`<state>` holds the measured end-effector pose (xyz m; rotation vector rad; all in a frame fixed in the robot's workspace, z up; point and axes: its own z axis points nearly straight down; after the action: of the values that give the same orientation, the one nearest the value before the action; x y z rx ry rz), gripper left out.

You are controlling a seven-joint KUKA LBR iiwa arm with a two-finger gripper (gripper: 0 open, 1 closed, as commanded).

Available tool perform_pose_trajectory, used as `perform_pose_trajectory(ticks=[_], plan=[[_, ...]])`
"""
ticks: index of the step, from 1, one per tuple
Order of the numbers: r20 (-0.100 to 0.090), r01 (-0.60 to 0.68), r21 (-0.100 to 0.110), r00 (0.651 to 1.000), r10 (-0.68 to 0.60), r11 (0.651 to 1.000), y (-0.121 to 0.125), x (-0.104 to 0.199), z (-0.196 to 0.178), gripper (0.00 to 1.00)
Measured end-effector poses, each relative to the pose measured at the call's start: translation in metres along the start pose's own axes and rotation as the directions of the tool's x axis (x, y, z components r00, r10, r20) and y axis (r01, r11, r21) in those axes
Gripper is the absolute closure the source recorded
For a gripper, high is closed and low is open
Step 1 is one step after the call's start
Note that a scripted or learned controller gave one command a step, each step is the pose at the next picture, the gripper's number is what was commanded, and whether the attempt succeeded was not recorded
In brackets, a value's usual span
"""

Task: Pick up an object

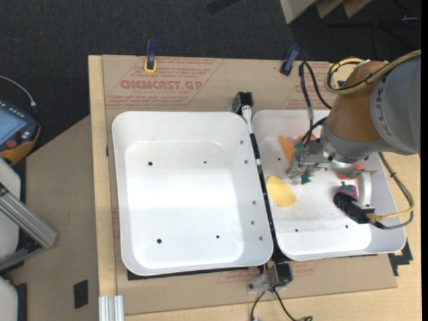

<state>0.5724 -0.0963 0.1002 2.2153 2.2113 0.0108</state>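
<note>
The right bin [321, 243] holds a pale yellow lump [281, 191] near its left wall and an orange piece [287, 147] farther back. A small teal-green object [307, 176] lies just under the gripper. My gripper [300, 168] hangs low in this bin, just right of the orange piece and above the yellow lump. The grey arm with its orange band [354, 112] comes in from the right and hides part of the bin's back. A pink and green bit [347, 191] shows beside the arm's black cable fitting.
The left bin [187, 192] stands beside the right one, a black divider strip [257, 172] between them. Both rest on a brown cardboard sheet [167, 79] held by clamps. Cables [311, 99] loop near the arm.
</note>
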Motion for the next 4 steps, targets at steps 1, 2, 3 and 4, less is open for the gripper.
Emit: perform_pose_trajectory(ticks=[1,2,3,4], plan=[[-0.005,0.008,0.007,1.000,-0.008,1.000,-0.038,0.055,-0.090,1.00],[-0.003,0.005,0.007,1.000,-0.005,1.000,-0.016,0.070,-0.125,1.00],[-0.007,0.010,0.011,1.000,-0.010,1.000,-0.051,0.133,-0.160,1.00],[-0.006,0.007,-0.004,1.000,-0.007,1.000,-0.040,0.152,-0.286,1.00]])
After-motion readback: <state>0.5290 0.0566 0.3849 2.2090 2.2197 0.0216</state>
